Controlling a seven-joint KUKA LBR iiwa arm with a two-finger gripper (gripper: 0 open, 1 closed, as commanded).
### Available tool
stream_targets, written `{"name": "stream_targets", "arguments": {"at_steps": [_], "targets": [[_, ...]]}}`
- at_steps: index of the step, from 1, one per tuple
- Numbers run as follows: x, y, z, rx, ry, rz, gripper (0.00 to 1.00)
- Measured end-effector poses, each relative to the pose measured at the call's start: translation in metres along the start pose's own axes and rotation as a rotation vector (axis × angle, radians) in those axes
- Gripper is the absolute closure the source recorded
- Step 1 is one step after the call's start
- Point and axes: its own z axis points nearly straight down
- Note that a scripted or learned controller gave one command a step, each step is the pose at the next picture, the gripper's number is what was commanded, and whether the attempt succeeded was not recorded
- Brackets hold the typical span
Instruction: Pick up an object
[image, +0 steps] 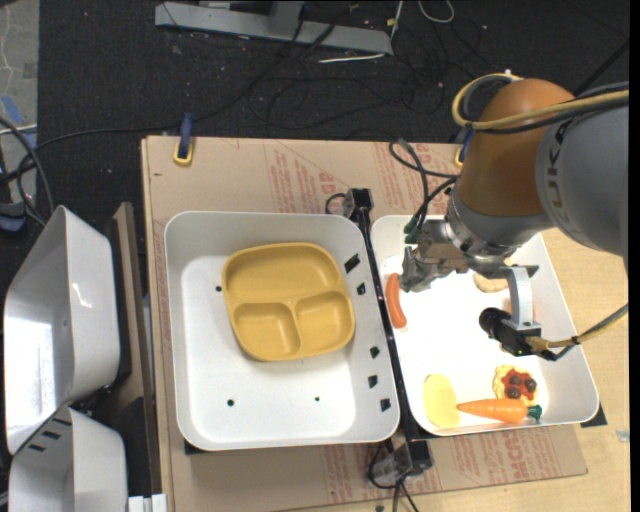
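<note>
My gripper (418, 277) hangs over the left part of the right bin (570, 350), under the grey arm with its orange band. Just below and left of it an orange-red sausage (396, 301) lies along the bin's left wall, close to the gripper but not held. At the bin's front lie a pale yellow piece (439, 399), an orange carrot (492, 408) and a small yellow toy with red berries (515, 383). A beige piece (490, 284) peeks out from under the arm.
The left bin (200, 400) holds a yellow divided plate (288, 300). A black fitting with a white bracket (508, 325) hangs from the arm over the right bin's middle. Cables trail across the board behind the bins.
</note>
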Motion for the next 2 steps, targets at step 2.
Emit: {"name": "stream_targets", "arguments": {"at_steps": [2], "targets": [[0.088,-0.035,-0.01,-0.001,0.0,-0.002,1.0]]}}
